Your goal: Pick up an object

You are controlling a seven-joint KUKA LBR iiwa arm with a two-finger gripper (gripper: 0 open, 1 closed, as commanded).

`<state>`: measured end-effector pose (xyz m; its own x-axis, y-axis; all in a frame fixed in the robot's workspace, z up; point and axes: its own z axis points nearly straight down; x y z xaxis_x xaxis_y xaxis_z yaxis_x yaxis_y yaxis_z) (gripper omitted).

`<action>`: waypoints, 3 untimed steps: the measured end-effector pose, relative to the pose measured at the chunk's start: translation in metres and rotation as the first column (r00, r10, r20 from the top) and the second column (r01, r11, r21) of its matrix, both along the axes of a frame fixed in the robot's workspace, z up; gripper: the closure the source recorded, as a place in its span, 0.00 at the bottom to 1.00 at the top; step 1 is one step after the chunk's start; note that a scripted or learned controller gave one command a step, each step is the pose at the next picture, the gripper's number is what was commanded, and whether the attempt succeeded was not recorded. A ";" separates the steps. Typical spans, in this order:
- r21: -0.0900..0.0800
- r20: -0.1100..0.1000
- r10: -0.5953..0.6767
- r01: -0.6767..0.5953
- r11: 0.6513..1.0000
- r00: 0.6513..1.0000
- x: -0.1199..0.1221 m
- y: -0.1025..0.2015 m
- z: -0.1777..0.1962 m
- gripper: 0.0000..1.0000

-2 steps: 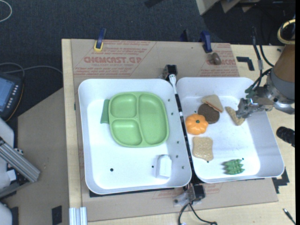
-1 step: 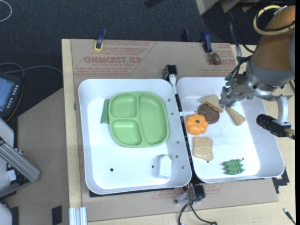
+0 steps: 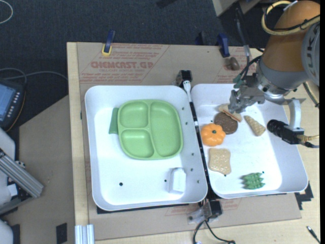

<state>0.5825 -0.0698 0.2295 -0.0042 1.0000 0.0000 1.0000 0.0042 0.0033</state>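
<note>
A: Objects, left to right?
B: Green divided plate (image 3: 150, 128) and small white block (image 3: 176, 180) in left bin (image 3: 96, 136). Right bin (image 3: 289, 161): orange pumpkin (image 3: 213, 134), toast (image 3: 220, 160) at its six o'clock, brown disc (image 3: 226, 123), green pods (image 3: 252, 180).
A: Gripper (image 3: 236, 105)?
B: Low over the disc's twelve o'clock edge; grip unreadable.

Arm (image 3: 292, 39) cut off at right edge; tan cracker (image 3: 229, 112) partly hidden under jaws (grip state unclear).

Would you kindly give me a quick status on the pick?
Gripper low in right bin, over brown disc. Nothing seen held. Orange pumpkin and tan cone close by.
</note>
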 end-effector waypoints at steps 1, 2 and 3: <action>0.000 -0.004 -0.005 0.005 1.000 1.000 -0.009 -0.013 0.004 1.00; 0.000 -0.003 -0.003 0.003 1.000 1.000 -0.008 -0.007 0.005 1.00; 0.000 -0.007 -0.006 0.006 1.000 1.000 -0.011 -0.013 -0.014 1.00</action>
<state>0.5714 -0.0831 0.2158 0.0013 1.0000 0.0003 1.0000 -0.0013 -0.0041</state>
